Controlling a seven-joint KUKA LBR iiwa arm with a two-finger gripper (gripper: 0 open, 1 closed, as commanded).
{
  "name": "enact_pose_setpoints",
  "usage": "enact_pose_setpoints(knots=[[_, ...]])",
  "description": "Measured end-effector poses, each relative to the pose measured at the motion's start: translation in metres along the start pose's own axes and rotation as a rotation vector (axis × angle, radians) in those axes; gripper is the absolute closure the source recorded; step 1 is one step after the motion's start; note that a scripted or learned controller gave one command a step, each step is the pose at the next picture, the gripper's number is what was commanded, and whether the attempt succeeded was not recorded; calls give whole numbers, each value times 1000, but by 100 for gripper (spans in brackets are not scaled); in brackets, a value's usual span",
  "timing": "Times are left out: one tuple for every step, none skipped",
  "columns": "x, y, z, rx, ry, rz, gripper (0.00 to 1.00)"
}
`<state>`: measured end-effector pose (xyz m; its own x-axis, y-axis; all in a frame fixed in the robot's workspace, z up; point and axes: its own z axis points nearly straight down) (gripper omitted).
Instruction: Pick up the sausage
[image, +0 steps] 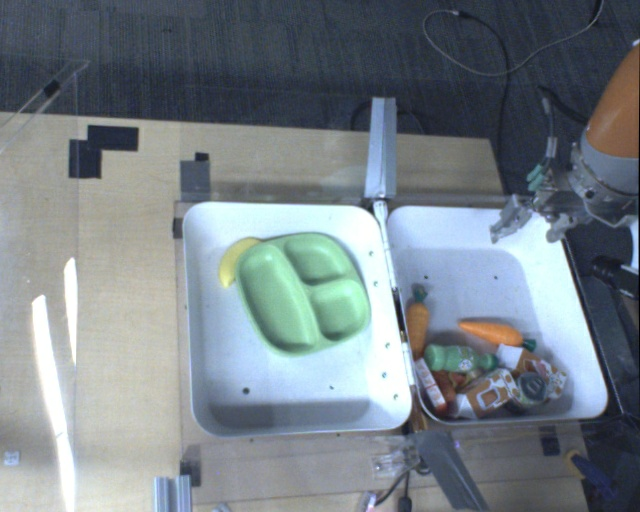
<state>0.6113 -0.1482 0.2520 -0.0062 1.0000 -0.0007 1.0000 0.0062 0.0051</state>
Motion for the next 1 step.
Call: enact_pose_setpoints(knots=[[-34, -98, 105, 2, 0, 122, 0]])
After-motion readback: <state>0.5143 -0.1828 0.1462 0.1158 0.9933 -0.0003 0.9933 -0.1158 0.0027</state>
